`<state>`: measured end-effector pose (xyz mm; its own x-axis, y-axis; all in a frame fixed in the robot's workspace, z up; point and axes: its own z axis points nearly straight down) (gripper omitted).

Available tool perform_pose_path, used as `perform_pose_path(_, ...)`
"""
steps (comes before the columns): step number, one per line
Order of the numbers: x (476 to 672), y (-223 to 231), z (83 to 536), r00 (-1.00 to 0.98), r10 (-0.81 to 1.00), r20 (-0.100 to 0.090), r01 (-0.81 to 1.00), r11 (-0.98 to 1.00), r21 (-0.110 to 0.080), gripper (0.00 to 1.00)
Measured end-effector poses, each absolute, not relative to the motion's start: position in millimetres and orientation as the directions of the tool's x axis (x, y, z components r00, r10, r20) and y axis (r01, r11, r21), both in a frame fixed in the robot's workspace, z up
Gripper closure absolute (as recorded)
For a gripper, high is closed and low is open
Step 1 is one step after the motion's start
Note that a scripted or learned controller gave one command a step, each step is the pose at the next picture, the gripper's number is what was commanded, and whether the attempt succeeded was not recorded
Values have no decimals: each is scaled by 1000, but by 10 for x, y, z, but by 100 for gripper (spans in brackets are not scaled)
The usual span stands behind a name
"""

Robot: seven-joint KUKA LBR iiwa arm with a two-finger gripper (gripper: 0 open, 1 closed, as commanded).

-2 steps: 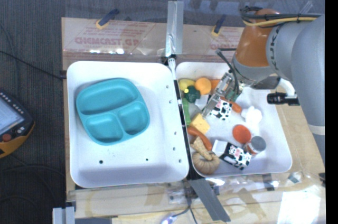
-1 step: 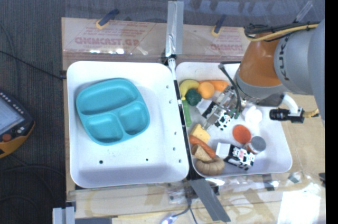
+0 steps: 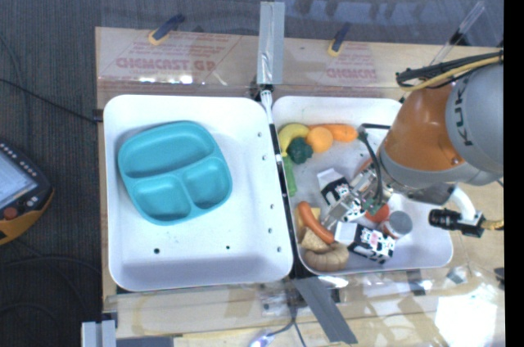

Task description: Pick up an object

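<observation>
Over the right bin (image 3: 426,255), among a sausage (image 3: 315,223), bread roll (image 3: 325,257) and orange (image 3: 320,139), the end effector (image 3: 354,202) is lowered, its grip state indiscernible.

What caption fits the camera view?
Gripper low over toy food in the right bin; blue tray in the left.

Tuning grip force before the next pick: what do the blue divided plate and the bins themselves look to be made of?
The blue plate looks like moulded plastic: one even turquoise colour, rounded compartment edges, a soft sheen. The bins look like thin formed white plastic too, smooth and slightly glossy, with rounded corners and rolled rims. Neither shows metal shine or ceramic glaze, though the view can't confirm that.
</observation>
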<state>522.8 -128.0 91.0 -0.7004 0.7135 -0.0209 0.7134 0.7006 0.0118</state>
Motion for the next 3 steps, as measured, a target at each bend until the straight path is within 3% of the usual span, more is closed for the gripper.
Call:
perform_pose_path(2, 5384, -1129, 897, -575, 818, -14, 818, 575, 5, 0)
perform_pose_path(3, 5396, -1128, 964, -575, 818, -13, 818, 575, 4, 100)
